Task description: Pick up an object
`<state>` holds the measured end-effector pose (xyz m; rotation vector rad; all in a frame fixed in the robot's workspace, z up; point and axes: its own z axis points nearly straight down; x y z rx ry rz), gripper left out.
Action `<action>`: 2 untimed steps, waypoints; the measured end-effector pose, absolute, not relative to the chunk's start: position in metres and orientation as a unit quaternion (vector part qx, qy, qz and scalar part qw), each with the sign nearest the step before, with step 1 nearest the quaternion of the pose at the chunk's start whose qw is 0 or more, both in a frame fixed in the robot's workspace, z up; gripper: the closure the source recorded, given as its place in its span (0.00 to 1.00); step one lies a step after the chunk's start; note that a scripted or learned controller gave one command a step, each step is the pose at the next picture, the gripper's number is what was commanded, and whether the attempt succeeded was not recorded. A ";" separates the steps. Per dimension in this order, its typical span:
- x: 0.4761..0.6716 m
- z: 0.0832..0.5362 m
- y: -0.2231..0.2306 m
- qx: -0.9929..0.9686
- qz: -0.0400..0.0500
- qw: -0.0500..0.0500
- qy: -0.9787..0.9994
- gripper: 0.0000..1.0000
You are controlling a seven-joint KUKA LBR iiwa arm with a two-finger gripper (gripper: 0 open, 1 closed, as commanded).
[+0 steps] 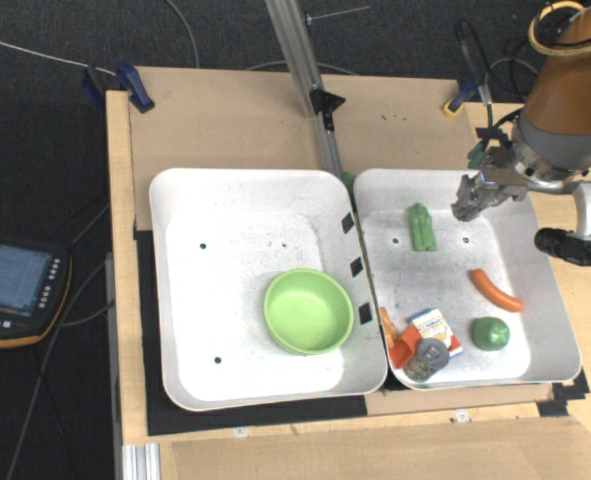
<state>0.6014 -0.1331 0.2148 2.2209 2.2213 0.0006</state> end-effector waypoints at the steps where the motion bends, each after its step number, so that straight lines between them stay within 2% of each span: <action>1: 0.603 0.222 -0.090 0.706 0.001 0.000 0.708 1.00; 2: 0.609 0.218 -0.045 0.706 0.001 0.000 0.709 1.00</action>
